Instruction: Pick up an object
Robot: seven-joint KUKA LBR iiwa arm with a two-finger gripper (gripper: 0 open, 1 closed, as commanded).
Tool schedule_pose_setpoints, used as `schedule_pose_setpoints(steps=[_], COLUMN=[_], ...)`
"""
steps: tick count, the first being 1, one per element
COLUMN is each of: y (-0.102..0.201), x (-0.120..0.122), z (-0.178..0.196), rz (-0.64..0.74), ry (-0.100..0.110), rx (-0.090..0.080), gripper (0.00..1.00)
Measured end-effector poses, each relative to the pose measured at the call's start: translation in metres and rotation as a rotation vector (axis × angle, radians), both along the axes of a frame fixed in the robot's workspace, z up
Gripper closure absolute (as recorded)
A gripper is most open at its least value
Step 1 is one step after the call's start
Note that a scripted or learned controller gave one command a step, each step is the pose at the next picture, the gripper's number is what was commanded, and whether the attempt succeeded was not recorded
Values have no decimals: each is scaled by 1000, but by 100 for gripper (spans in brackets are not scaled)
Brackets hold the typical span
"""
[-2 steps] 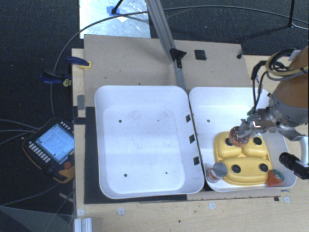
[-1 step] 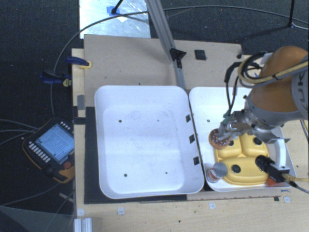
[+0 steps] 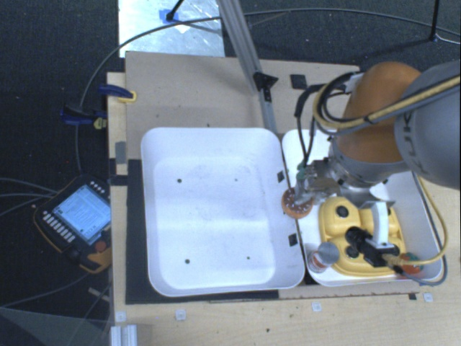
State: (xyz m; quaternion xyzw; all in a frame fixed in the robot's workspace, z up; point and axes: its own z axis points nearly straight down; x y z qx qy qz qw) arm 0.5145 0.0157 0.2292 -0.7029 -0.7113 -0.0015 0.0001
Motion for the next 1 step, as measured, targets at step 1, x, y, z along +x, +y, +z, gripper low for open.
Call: schedule_pose_setpoints(steps=[1], y=[47], x=[-3], z=[-10], rz=[-3], ry=[2], rx=[-1], gripper=[100])
